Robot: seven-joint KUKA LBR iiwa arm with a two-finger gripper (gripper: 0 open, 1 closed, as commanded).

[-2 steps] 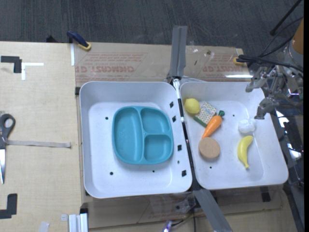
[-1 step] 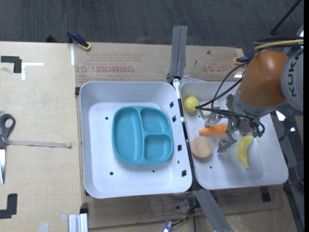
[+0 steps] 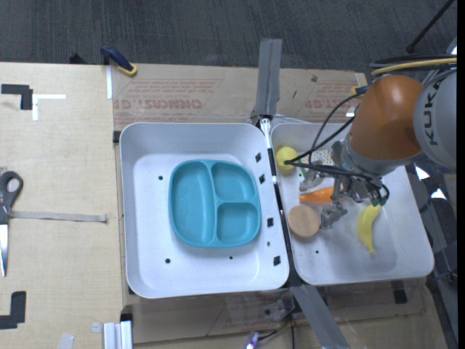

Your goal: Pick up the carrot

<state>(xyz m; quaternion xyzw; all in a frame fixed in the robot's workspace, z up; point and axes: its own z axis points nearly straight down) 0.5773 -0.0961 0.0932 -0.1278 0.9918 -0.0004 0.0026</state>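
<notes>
Lying in the right bin (image 3: 407, 264), the carrot (image 3: 315, 194) is a short orange piece, long axis roughly left-right across the frame. Partly covering it, the gripper (image 3: 341, 206) hides its fingers; whether they are parted cannot be told.

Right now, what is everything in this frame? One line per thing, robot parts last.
white bins: 2, white, side by side on the bench
divided plate: 1, teal, middle of the left bin
carrot: 1, orange, right bin, just left of the pincer
lemon: 1, yellow, right bin's upper left corner
banana: 1, yellow, right bin, right of the pincer
round tan item: 1, tan, right bin, below the carrot
scissors: 1, grey, bench at far left
clamp: 1, blue and yellow, bench's upper edge
arm: 1, grey with an orange band, reaching in from the right over the right bin
pincer: 1, dark metal, low in the right bin beside the carrot
</notes>
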